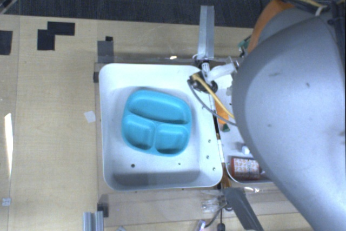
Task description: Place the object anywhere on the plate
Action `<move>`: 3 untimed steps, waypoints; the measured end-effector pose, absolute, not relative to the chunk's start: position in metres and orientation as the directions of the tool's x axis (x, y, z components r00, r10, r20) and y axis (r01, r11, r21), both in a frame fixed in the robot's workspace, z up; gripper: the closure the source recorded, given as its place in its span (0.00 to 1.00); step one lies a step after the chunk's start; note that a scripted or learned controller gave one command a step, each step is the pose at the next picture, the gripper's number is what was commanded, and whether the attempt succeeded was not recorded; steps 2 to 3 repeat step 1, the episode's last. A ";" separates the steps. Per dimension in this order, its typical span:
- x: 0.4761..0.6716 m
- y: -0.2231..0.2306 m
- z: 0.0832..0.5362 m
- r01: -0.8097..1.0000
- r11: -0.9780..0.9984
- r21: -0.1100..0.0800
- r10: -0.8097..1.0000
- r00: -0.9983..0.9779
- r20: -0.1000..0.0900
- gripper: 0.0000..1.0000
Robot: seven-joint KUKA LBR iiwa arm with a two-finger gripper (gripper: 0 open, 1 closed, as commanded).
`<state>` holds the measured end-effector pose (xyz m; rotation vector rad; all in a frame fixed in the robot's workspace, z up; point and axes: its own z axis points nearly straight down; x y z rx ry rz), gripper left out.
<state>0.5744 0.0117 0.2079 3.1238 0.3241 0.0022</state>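
Camera view is showing the blue plate (157, 128) sitting in the left bin (108, 116); a small boxed object (246, 167), probably light and stiff, best gripped across its sides, is lying right, the arm (292, 116) hiding the claw

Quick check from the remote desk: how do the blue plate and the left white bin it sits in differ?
The blue plate is bright blue; the left white bin is white. The plate is split into three compartments, one long one above two smaller ones, while the bin is one open well. The plate is the smaller, lying inside the bin with white floor showing all round it. Both are shallow with rounded corners.
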 end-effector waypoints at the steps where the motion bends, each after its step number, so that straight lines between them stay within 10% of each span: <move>1: 0.496 0.100 0.204 0.222 -0.975 -0.002 0.222 0.975 0.000 0.00; 3: 0.496 0.100 0.204 0.222 -0.975 -0.002 0.222 0.975 0.000 0.00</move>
